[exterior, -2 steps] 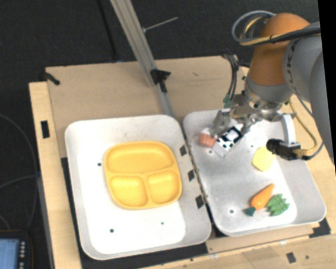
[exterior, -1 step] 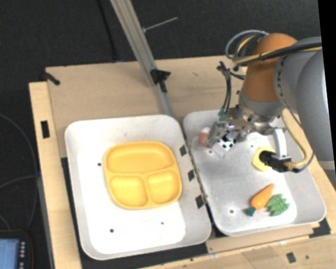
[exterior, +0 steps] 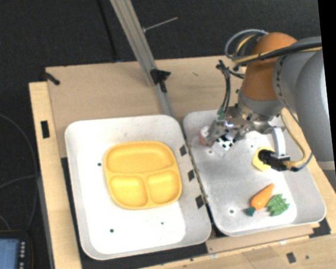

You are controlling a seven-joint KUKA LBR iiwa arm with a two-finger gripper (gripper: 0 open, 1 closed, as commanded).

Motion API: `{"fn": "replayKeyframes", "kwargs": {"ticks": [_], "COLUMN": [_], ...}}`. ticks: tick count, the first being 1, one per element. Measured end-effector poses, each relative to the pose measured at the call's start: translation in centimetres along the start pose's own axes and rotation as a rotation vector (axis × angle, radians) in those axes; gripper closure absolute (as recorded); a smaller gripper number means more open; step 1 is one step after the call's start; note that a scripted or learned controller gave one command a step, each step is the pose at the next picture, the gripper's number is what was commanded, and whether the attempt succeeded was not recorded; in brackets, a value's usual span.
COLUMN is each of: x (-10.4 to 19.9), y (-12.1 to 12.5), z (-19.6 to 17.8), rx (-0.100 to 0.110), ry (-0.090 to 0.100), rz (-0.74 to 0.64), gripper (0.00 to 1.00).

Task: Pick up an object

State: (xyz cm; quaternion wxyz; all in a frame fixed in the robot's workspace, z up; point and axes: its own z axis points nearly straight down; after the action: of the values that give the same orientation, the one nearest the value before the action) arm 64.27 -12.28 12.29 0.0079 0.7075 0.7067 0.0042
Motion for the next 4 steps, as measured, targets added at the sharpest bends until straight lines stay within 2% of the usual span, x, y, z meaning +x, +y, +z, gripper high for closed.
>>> {"fn": "replayKeyframes", "kwargs": {"ticks": [1,2,4], "x": [-0.1,0.4,-0.6], "y": [0.0,0.8,0.8], "z": [-1.0,-5.9,-16.2], "rx": [0.001,0.011,0.009], "ry": [0.0,0.004,0.003], "rz": [0.003,-0.004,-0.004], "gripper": [1.0,1.0,1.0]}}
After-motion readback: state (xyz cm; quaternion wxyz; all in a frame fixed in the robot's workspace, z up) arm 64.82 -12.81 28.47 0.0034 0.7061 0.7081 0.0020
